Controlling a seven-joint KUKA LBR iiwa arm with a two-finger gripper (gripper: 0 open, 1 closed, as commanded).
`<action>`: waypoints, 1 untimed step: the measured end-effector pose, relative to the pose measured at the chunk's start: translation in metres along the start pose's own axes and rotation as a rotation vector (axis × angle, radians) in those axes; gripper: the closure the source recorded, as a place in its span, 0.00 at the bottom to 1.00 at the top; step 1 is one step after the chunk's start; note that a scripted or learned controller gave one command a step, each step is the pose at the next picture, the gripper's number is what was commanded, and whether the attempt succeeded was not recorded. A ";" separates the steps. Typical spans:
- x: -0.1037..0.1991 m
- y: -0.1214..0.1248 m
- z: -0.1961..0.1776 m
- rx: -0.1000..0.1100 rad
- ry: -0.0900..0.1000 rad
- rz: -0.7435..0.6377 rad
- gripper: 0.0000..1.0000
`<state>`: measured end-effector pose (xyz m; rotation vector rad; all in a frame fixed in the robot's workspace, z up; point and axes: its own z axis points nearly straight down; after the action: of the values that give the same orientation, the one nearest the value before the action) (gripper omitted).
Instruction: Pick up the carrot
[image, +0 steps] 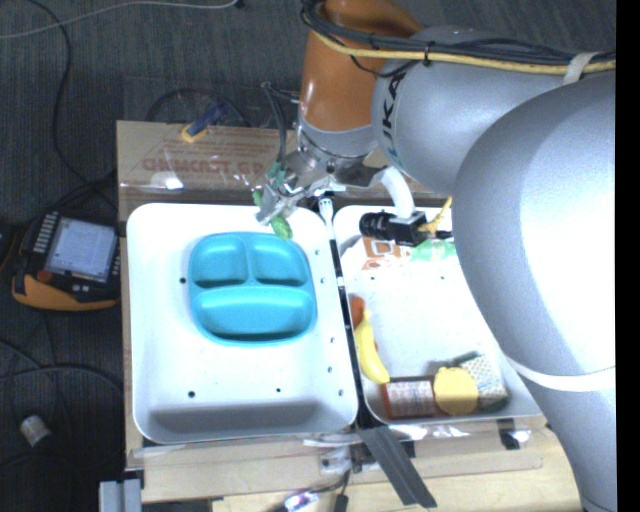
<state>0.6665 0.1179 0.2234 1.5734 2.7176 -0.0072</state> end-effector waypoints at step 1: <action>0.036 0.026 0.116 -0.017 0.000 -0.054 1.00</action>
<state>0.6714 0.1613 0.1075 1.4959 2.7519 0.0160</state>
